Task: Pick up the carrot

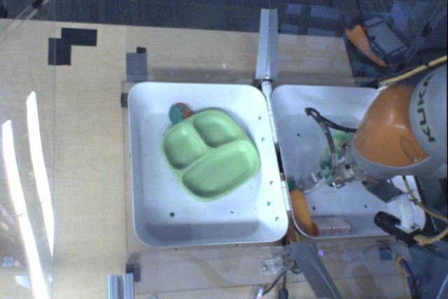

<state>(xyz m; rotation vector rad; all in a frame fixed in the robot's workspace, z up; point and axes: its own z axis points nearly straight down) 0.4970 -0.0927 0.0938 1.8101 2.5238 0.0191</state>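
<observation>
A: What lies nearest the camera?

B: The carrot (300, 210), orange and lying lengthwise against the left wall of the right bin (364, 98), close to that bin's near corner. Just beside it, along the near wall, sits a small flat box (334, 225) with a pale and reddish face.

A: And the arm (395, 129)?

B: It reaches in from the right, its orange band broad above the right bin. The gripper (336, 175) hangs low over the bin floor, near the carrot but apart from it, up and to the right of it. A green-tinted item (338, 143) shows close behind the gripper; what it is cannot be told.

A: Is the claw apart or together?

B: That cannot be told; the wrist hides it. Nothing is seen held by it.

A: What about the other bin?

B: The left bin (150, 220) holds 1 green plate (210, 153) with 3 compartments, set near its middle. A small teal and brown thing (180, 110) peeks out at the plate's far left edge, touching it.
</observation>
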